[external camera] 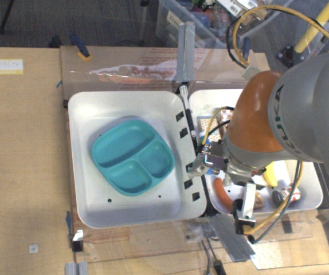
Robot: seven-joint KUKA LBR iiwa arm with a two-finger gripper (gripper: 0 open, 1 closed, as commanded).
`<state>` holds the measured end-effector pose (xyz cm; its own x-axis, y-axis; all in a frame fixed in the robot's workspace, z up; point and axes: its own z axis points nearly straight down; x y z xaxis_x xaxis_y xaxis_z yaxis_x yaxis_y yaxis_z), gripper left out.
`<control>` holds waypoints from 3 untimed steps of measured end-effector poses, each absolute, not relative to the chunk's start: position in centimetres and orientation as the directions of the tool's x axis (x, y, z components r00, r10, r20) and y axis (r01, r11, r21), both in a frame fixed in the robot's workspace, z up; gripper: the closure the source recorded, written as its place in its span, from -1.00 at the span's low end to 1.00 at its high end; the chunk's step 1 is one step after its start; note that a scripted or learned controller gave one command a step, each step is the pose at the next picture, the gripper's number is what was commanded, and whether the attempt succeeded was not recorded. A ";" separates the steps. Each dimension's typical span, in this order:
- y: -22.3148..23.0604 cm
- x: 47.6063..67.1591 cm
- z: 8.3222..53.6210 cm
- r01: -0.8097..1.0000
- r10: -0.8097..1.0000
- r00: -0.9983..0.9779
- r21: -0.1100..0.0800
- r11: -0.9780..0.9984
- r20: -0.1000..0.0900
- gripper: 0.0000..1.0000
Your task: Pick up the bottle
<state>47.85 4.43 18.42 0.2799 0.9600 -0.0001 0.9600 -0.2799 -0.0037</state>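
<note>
Lower right of frame, my arm (279, 113) hangs over the right bin (310, 196), probably hunting the bottle; jaws state — cannot tell.

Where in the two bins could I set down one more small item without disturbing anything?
The left bin has bare white floor round the teal divided plate, widest along its near edge and near-left corner. The right bin is crowded: the arm hangs over it, with small items packed beneath.
</note>
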 end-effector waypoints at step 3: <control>-9.3 59.7 11.0 0.990 0.990 0.139 0.002 -0.139 -0.001 -1.00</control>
